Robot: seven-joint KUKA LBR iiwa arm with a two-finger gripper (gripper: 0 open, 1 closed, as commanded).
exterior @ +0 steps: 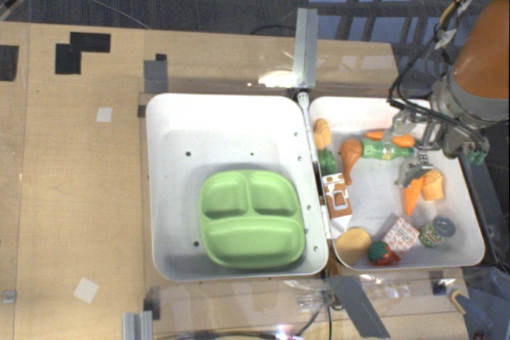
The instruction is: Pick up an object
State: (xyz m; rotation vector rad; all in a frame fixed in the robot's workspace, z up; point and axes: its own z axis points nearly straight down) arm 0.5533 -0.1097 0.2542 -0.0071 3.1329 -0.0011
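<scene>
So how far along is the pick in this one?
Nothing looks picked yet. The arm is over the right bin, with the pincer low near the green bottle and the orange carrot. No item shows between its tips. The grasp and lift are left. The green plate sits in the left bin.

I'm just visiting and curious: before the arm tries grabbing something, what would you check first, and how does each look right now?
1. Tool above the right bin: ok.
2. Something in reach: orange carrot just below the tool: ok.
3. Carrot free of neighbours: touches an orange piece: not ok.
4. Tool holding anything already: cannot tell.
5. Green tray in the left bin, away from the arm: ok.
</scene>
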